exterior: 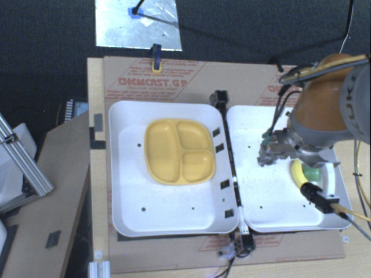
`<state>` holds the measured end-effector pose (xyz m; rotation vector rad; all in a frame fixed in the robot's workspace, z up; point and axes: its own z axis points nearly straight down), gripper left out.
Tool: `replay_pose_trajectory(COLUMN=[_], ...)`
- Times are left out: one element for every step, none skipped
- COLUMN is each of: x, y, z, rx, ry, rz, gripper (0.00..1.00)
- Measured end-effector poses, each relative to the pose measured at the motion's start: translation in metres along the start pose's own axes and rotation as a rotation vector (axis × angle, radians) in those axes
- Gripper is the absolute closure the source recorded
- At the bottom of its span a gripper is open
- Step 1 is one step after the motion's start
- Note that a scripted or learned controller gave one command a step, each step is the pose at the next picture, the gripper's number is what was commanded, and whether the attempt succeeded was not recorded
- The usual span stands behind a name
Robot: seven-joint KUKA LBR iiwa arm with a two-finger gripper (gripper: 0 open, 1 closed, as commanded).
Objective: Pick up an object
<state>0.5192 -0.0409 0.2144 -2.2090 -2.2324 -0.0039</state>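
Banana (299,175), yellow and curved, lies in the right bin (255,213) near its right wall, partly under my arm, with something green (313,172) just beside it. My gripper (268,154) hangs over the bin floor to the left of the banana, apart from it. If it is released or clenched, I cannot tell. To do this step well, I judge I must first move over the fruit's middle, then descend. A yellow divided plate (178,151) rests in the left bin (130,213).
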Motion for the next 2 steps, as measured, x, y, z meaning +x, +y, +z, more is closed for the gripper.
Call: replay_pose_trajectory(x=[0.052, 0.107], y=[0.008, 0.018], z=[-0.012, -0.001], rx=[-0.001, 0.000], ry=[0.000, 0.000], rz=[0.000, 0.000], gripper=[1.00, 1.00])
